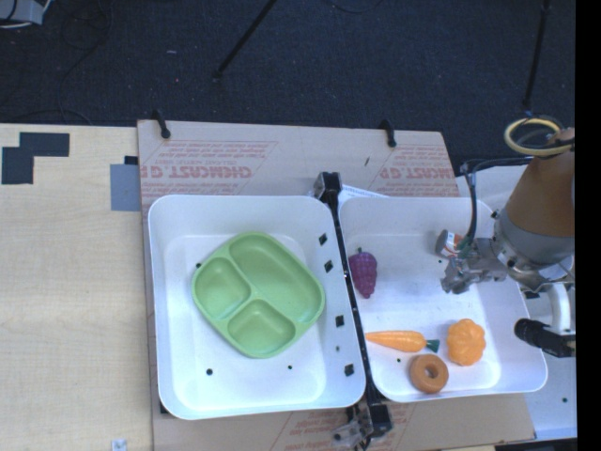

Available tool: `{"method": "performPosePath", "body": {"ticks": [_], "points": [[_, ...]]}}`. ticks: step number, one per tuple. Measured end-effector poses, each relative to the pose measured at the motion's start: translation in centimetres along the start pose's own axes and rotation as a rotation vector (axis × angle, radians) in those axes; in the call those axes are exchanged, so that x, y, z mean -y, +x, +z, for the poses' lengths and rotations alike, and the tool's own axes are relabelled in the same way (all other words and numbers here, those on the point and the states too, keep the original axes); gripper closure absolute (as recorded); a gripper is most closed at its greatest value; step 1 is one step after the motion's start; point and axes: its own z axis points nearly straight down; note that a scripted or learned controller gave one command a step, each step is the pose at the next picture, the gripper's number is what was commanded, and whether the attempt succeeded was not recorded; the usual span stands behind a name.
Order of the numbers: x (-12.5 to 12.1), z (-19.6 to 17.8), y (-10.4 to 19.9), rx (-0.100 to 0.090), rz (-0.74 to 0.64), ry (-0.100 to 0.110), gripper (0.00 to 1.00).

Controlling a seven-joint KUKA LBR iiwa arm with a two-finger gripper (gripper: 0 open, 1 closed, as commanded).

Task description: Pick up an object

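A single fixed camera looks down at a slant from above the bench (75, 299), taking in both white bins (178, 365) side by side. The far edge and dark floor (282, 54) lie at top; the arm (545, 200) enters from the right

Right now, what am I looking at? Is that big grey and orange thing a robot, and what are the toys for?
Yes, it is a robot arm, reaching in from the right. The camera sits above the bench and looks down at a slant. At the arm's end is a gripper, like a two-finger hand, hovering over the right white bin. That bin has toy food: purple grapes, a carrot, a donut and a small orange pumpkin. The left white bin holds a green divided plate. The robot's job is to pick something up. I see nothing in the gripper yet.
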Motion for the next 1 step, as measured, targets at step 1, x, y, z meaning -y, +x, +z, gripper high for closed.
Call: {"method": "performPosePath", "body": {"ticks": [1], "points": [[0.03, -4.38, -0.61, 0.001, 0.000, -0.002, 1.00]]}}
